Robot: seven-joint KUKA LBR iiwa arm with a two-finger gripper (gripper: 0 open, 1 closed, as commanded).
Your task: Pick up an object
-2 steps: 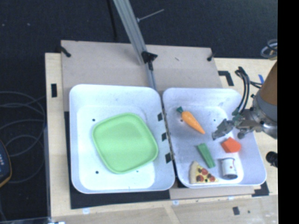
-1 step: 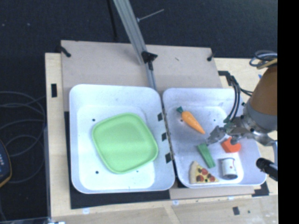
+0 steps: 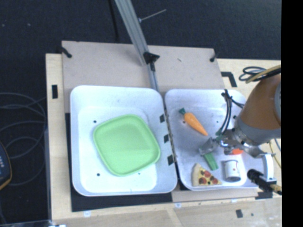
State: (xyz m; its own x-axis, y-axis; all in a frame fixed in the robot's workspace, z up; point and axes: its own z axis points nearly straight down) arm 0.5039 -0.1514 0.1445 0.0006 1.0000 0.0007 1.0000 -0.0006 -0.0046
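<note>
In the right bin [image 3: 199, 103] an orange carrot [image 3: 194, 122] with a green top lies toward the back left. A pizza slice [image 3: 203, 176] rests by the front wall, and a small silver can [image 3: 231, 170] stands to its right. A short green piece [image 3: 211, 162] lies between them. My gripper [image 3: 207, 149] hangs low over the middle of this bin, just above the green piece and in front of the carrot's tip. Nothing shows as held in it.
The left bin [image 3: 83, 103] holds a light green square plate [image 3: 126, 144]. A grey metal pole [image 3: 132, 25] slants down from the back to the gap between the bins. The arm's orange band [image 3: 260, 105] covers the right bin's right side.
</note>
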